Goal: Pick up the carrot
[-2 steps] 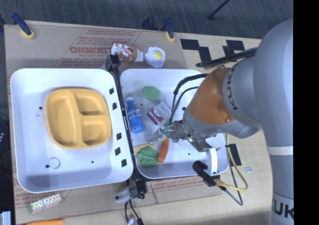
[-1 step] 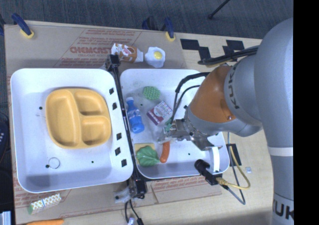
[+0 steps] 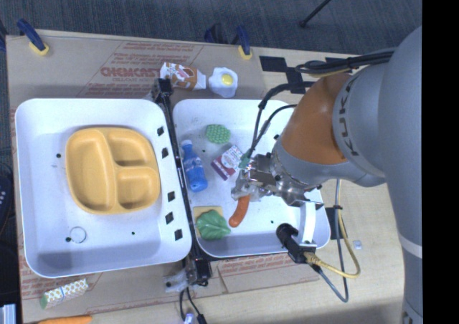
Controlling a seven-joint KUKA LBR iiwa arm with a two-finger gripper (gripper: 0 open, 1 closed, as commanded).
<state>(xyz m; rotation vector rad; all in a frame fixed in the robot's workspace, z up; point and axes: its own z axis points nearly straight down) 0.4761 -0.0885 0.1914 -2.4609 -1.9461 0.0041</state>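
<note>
A: Item one, carrot (image 3: 240,211)?
B: Orange, tilted, in the right bin (image 3: 287,249), toward that bin's 6 o'clock edge. Its lower end lies just beside the green leafy item (image 3: 212,224) at its 8 o'clock.

A: Gripper (image 3: 247,185)?
B: Directly over the carrot's upper end, at its 12 o'clock. Whether the jaws stand open, closed or on the carrot, I cannot tell.

A: Other stock, right bin?
B: Blue bottle (image 3: 192,169) at 9 o'clock, green round piece (image 3: 217,132) at 11 o'clock, small packet (image 3: 228,160) near centre.

A: Left bin (image 3: 43,244)?
B: One yellow divided tray (image 3: 112,168).
</note>
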